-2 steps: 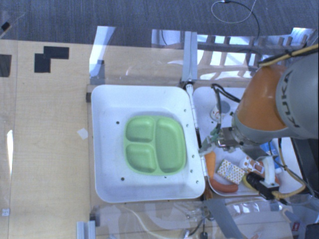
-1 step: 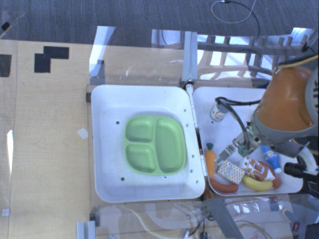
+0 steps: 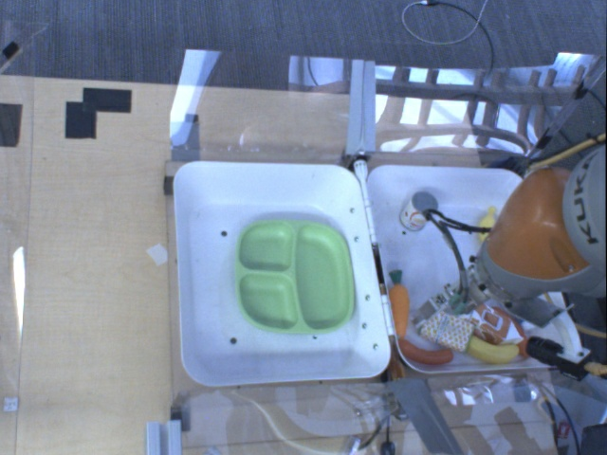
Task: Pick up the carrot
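Carrot (image 3: 399,308), orange with a green top, lies in the right white bin (image 3: 446,186) against its left wall, pointing toward the near edge. Just below it rests a red sausage-like item (image 3: 425,353), with a checkered packet (image 3: 446,329) and a yellow banana (image 3: 494,351) beside it. The arm's orange band (image 3: 541,230) hangs above this bin, and the gripper (image 3: 463,297) sits low among the items, right of the carrot. Whether it is open or closed cannot be told. A green divided plate (image 3: 296,275) sits in the left white bin (image 3: 204,254).
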You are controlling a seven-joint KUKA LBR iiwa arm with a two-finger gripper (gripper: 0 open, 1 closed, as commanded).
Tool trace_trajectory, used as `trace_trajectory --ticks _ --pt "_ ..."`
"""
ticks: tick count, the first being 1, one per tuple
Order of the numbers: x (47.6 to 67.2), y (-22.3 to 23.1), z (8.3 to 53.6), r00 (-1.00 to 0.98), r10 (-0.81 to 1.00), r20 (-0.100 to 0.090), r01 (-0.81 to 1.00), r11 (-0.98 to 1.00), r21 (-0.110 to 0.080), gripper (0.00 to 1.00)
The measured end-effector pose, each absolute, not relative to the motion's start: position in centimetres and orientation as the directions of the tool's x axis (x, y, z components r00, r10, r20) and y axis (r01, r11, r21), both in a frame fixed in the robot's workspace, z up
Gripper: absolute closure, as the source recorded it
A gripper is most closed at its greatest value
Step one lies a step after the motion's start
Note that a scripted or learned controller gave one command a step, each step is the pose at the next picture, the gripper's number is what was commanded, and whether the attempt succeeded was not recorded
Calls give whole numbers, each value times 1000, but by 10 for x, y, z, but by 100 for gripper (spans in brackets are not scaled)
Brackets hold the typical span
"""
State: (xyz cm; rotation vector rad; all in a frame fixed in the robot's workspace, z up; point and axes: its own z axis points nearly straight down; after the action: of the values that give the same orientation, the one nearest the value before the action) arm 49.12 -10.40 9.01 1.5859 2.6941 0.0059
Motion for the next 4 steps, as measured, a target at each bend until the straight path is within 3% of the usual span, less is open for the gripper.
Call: trace_trajectory --ticks 1,2,3,4 --pt "582 -97 91 -562 827 -17 827 563 11 0" --pt "602 -53 187 -528 850 -5 849 528 8 0" --pt "538 -15 186 -556 831 -3 831 556 5 0" --pt "588 -43 186 -703 711 -6 711 703 6 0"
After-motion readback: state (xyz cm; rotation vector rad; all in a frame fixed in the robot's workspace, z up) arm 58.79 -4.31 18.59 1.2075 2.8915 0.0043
